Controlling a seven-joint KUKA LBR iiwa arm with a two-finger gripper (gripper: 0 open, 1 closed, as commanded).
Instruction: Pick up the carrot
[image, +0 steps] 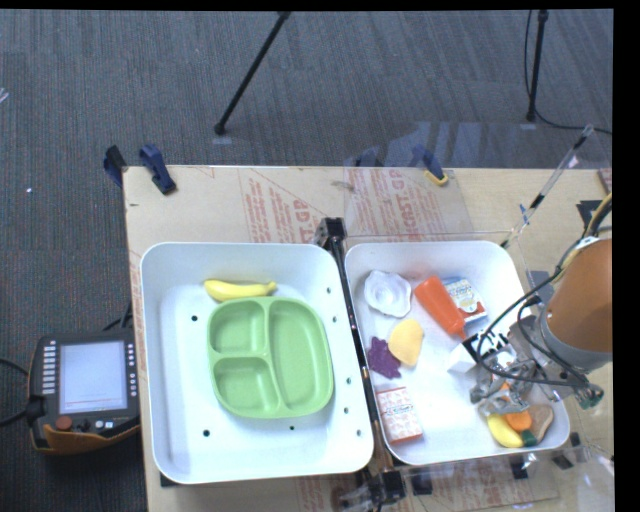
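From the camera above the table, my gripper (503, 388) hung low over the near right corner of the right bin (500, 255), with my arm (590, 300) reaching in from the right. Whether it was spread or pressed together I could not tell; dark cables and brackets hid that part. Nothing could be seen held in it.

The carrot (440, 305), as I judged it, was the long orange piece lying flat at a slant in the far half of that bin. It lay just beside a small carton (463, 293), near a white piece (386, 292), and apart from my gripper. A smaller orange bit (519, 420) lay under my gripper, between a yellow piece (505, 432) and a brown one (541, 420). It was too small to name.

The carrot looked like a toy: light, stiff and smooth, so likely to slip or roll under a poor pinch. I judged the best hold to be across its narrow width, near the middle of its length, coming straight down. The carton left little room on that side.

The left bin (160, 300) held a green plate (270, 357) and a banana (240, 289).
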